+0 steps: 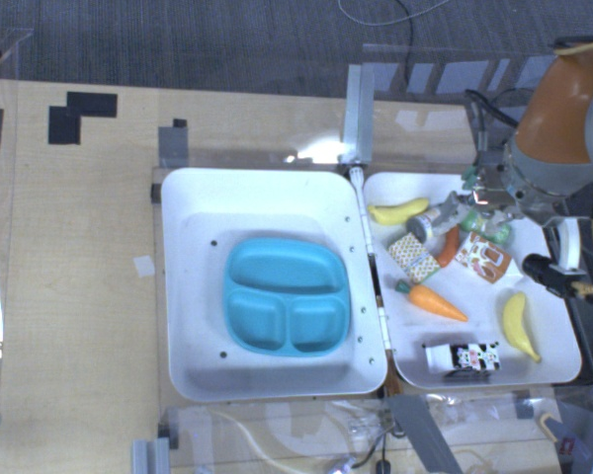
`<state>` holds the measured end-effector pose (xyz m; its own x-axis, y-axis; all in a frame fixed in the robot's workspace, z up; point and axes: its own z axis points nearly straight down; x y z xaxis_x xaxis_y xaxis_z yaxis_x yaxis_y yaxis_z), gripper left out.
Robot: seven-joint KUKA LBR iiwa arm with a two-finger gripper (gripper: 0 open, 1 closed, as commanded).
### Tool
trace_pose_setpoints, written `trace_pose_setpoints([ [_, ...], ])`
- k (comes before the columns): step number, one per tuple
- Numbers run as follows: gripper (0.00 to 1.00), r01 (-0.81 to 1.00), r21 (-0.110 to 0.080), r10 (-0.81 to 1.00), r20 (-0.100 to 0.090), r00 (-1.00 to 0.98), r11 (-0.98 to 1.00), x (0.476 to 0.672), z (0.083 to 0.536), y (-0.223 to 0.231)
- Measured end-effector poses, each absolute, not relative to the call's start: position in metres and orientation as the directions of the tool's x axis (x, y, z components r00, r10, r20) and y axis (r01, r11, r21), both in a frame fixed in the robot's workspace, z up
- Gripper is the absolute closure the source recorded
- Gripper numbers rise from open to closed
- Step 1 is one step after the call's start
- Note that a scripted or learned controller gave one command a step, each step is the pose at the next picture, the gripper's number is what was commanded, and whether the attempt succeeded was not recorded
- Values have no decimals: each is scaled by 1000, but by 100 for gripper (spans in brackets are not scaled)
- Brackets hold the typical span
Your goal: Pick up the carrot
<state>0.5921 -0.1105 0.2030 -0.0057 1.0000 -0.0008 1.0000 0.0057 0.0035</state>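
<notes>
The carrot [435, 300], orange with a small green top at its left end, lies flat in the middle of the right bin [563, 363]. My gripper [477, 197] hangs over the bin's far part, above a cluster of small items. It is well beyond the carrot and a little to the right of it. Nothing of the carrot is near its tips.
The right bin also holds a banana [398, 210] at the far left, a second banana [517, 326] at the right, a patterned box [413, 256], a red-and-white packet [482, 260], a slim red-orange item [449, 247] and a black-and-white carton [465, 356]. A blue divided plate [285, 295] lies in the left bin [198, 225].
</notes>
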Motion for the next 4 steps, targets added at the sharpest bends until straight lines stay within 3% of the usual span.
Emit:
trace_pose_setpoints([
  [1, 0, 996, 2, 996, -1, -88, 88, 511, 136, -94],
  [2, 0, 1000, 12, 1000, 0, -25, 25, 491, 90, -138],
  [3, 100, 999, 22, 1000, -2, -26, 26, 495, 103, -138],
  [4, 0, 999, 22, 1000, -2, -27, 27, 495, 103, -138],
])
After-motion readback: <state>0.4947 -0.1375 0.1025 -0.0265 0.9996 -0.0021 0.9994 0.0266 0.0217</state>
